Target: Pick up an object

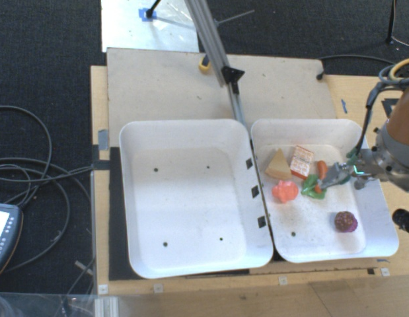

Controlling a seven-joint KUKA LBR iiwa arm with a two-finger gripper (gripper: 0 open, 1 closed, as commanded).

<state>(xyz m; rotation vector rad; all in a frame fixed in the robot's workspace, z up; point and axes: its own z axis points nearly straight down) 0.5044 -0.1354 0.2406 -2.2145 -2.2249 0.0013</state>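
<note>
The right bin point(379, 226) holds several small things. A tan wedge point(278, 166) and a red-and-white box point(301, 162) lie near its back left. A coral-pink lump point(285, 191) sits in front of the wedge. An orange carrot-like piece point(322, 168) and a green piece point(313, 191) lie mid-bin. A purple ball point(345, 222) rests near the front right. My gripper point(333, 176) reaches in from the right, low over the bin, with its tip right beside the orange and green pieces. Nothing is visibly lifted.
The left bin point(184, 125) stands beside the right one, their rims touching at the middle. A slanted metal pole point(211, 35) with a black clamp crosses the back of the bench. Cables lie on the floor at left.
</note>
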